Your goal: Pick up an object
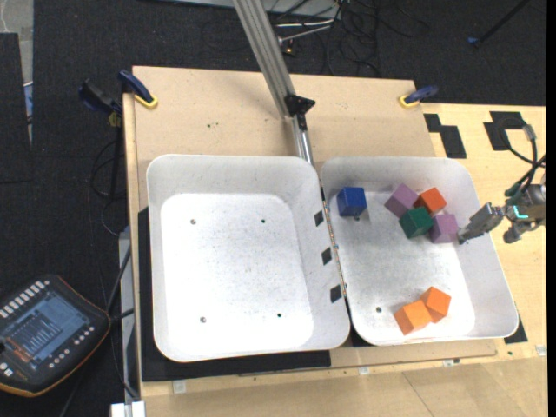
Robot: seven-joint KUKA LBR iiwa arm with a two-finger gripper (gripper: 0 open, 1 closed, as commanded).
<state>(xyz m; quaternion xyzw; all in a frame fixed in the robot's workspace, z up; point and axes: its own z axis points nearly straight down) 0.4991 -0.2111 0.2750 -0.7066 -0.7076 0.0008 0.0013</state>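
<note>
No brand, label or readable writing showed anywhere; the screen of the handheld controller (39, 333) at the lower left carried lines too small to read, and the black squares (447, 133) printed on the desk (226, 111) near its right side spelled nothing.

The claw (473, 227) hung over the right rim of the right bin (486, 302), pointing down and left toward the blocks; whether it was open or closed, I could not tell; nothing could be seen between its tips.

The blocks all lay in the right bin; a blue block (351, 201) sat alone near the divider; a tight cluster lay toward the upper right, made of a purple block (401, 200), an orange block (431, 201), a green block (416, 222) and a second purple block (445, 227), this last one just beside the claw's tip; two more orange blocks (423, 309), touching each other, rested near the bottom edge.

The left bin (230, 254) was white and speckled; a metal pole (265, 42) ran slantwise from the top of the view down to the gap between the bins; blue and yellow clamps (135, 87) gripped the desk's far corners; cables (347, 24) trailed on the dark floor beyond.
</note>
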